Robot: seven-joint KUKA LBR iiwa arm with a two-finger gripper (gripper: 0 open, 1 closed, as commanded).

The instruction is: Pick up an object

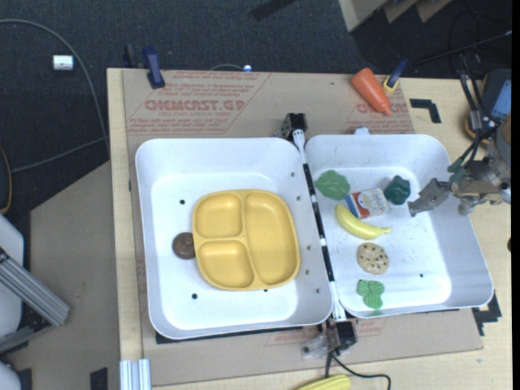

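Yellow tray [244,242], speckled tan cookie [373,257]

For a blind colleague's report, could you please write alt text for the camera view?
A gripper hovers over the right white bin, which holds a banana, a cookie and green toys. The left bin holds a yellow divided plate with a brown disc beside it.

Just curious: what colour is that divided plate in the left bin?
Yellow; the divided plate shows plainly in the camera view.
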